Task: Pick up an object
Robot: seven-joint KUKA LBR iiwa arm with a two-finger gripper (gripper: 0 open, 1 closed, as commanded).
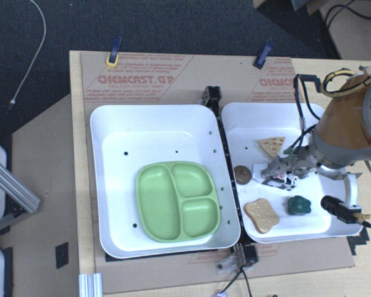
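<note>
a: so where is the end effector (283, 173) sitting?

b: low in the right bin (309, 228), near its middle. the arm (346, 125) comes in from the right, orange band above, grey wrist below.

a: open or shut? holding anything?

b: cannot tell. it is a dark, cluttered tangle at the tip, and nothing can be made out as held.

a: and what lies around it?

b: four things, all in the right bin. a cracker (271, 146), triangular and tan, lies just above and left of the tip, close to it. a brown disc (242, 174) sits to its left, by the bin's left wall. a toast (261, 215) lies below and left, near the front wall. a green lump (298, 205) lies just below and a bit right, nearest of the lot.

a: touching any of them?

b: hard to say. the lump and cracker look apart from it, but the gap is small.

a: the left bin (111, 166)?

b: it holds a green tray (176, 200) with three compartments, well apart from the arm.

a: anything cut off?

b: the arm runs off the right edge, and it hides part of the right bin's far right side. cables (306, 98) loop over the bin's back corner. the table (173, 73) under the bins shows red lettering, partly covered.
</note>
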